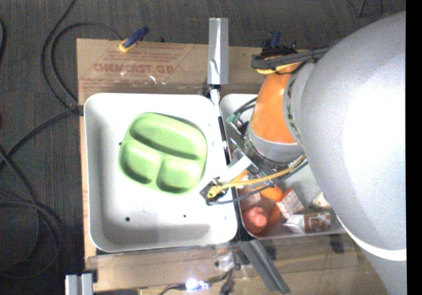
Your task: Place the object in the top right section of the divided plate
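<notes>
A green divided plate (163,152) lies in the left white bin (105,221), with one long section at the back and two smaller ones at the front; nothing lies in its sections. The arm, with its orange band (271,119), hangs low over the right bin (290,233). My gripper (249,171) points down at the left side of that bin, mostly hidden under the wrist. Just in front of it lie a red round object (256,218) and an orange one (271,193). A yellow and black cable end (214,191) dangles over the divider between the bins.
Small cartons (290,203) and a brown-labelled packet (315,222) lie at the front of the right bin. The large grey arm body (362,135) covers most of that bin. A metal bracket (218,49) stands behind the bins on the cardboard sheet (132,66).
</notes>
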